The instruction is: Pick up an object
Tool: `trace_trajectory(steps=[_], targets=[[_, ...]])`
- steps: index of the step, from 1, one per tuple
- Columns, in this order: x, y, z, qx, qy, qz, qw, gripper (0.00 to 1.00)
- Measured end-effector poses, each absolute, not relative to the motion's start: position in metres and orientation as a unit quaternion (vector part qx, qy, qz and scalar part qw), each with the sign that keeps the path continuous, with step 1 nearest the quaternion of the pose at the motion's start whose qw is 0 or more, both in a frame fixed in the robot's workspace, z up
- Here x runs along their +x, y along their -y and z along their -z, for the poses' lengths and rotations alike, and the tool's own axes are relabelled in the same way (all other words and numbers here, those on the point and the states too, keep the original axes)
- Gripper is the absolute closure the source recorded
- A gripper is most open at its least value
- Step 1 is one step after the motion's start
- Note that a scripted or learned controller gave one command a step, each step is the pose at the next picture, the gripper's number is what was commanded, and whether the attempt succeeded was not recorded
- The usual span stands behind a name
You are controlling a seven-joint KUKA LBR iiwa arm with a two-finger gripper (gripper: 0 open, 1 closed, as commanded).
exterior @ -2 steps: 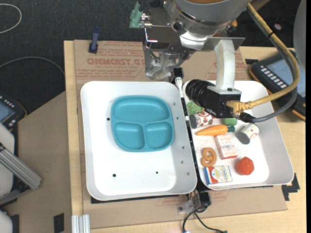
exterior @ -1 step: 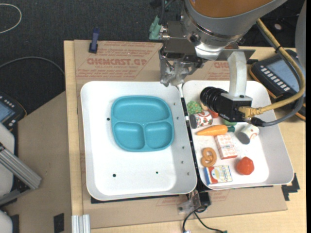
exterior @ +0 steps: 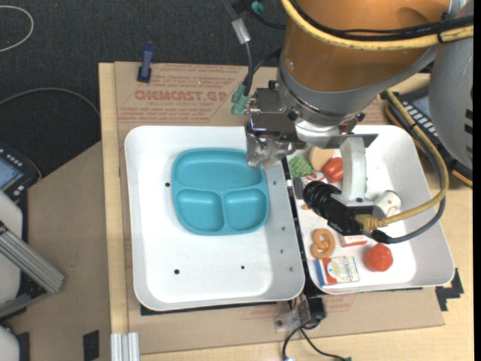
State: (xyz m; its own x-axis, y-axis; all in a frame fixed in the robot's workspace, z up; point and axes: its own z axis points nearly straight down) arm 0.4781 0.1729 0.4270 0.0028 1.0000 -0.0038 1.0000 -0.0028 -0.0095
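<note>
Pincer (exterior: pixel 264 155): above the seam between the bins, at the blue plate's upper right corner; grip state cannot be told. Plate (exterior: pixel 219 191): blue, three compartments, in left bin (exterior: pixel 150 201). Right bin (exterior: pixel 425 201): tomato (exterior: pixel 379 257), pretzel (exterior: pixel 323 241), green item (exterior: pixel 301 165), carton (exterior: pixel 342 269), a few more small items.

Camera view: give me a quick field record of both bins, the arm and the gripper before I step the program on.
left bin: shallow white bin holding a teal three-compartment plastic plate
right bin: shallow white bin with small toy foods, among them a red tomato-like ball, a brown pretzel and a green leafy piece
arm: grey and orange, above the divide between the bins
gripper: at the plate's upper right edge
held object: none seen
</note>
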Motion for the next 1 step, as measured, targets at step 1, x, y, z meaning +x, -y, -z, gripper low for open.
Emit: trace_trajectory(steps=[1], targets=[[0.4792, -0.1168, -0.4091, -0.710, 0.705, -0.0023, 0.001, 1.00]])
